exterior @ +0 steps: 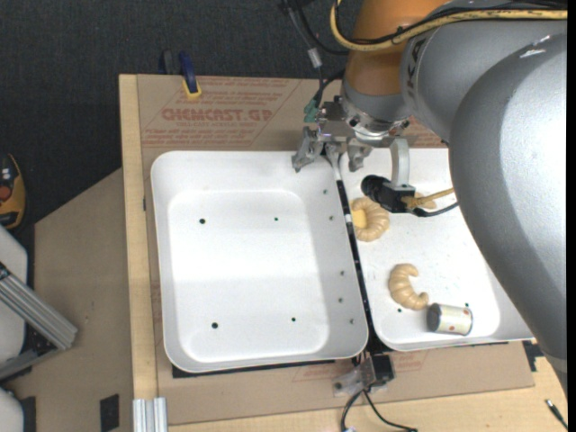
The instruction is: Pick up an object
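Note:
My gripper [329, 157] hangs over the far end of the ridge where the two bins meet, open, with nothing between its fingers. In the right bin [468, 268] lie two tan croissant-shaped pieces. One croissant piece [370, 220] rests close to the dividing ridge, just in front of the gripper. The other croissant piece [408, 286] lies nearer the front. A small cylinder [450, 319] with a black end and a white body lies on its side at the front of that bin. The arm's grey bulk hides the right bin's far right part.
The left bin [180, 241] is a bare white tray with a few small dark holes. Both bins sit on a brown board [225, 115]. A blue and yellow clamp [188, 72] grips the board's far edge. Cables hang behind the wrist.

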Controlling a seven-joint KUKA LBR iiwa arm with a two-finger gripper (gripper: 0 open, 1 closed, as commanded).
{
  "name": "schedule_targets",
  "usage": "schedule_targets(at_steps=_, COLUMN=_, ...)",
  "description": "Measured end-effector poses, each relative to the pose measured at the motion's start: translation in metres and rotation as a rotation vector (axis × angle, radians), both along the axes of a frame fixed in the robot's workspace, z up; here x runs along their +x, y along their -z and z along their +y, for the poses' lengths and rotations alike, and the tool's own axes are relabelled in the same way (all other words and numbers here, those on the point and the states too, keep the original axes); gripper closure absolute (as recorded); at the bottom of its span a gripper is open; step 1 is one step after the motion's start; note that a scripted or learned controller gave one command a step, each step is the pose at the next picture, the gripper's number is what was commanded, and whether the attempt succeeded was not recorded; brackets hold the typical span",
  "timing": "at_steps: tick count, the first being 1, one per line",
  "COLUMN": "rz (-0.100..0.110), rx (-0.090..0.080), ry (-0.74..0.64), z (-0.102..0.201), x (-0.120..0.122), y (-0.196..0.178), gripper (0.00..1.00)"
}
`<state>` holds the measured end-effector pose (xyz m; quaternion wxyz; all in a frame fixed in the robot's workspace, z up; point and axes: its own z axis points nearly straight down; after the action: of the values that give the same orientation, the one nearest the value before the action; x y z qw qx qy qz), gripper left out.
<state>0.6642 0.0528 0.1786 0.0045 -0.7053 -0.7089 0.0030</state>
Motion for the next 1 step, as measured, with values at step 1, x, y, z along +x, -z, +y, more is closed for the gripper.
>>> schedule_targets(at_steps=1, rz=-0.004, rx=0.0, ry=-0.001, z=0.0668, x=0.0004, y=0.0555, gripper=0.0)
